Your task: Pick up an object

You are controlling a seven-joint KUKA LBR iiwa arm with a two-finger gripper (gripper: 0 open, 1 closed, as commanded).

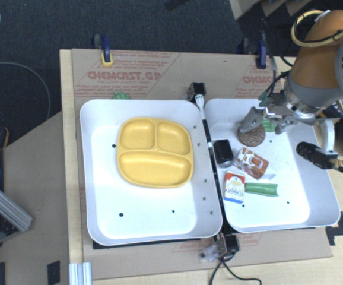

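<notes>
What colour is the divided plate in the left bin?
Yellow: the divided plate shows plainly in the camera view.

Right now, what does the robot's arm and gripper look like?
The arm is bulky and rounded: an orange band above a grey wrist, with a thin yellowish cable looping over the top. The gripper is small, grey metal, with a touch of green on it.

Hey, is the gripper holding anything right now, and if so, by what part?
It cannot be told. The gripper sits low in the right bin, right over a brown round object, but the view doesn't show anything between its fingers.
</notes>
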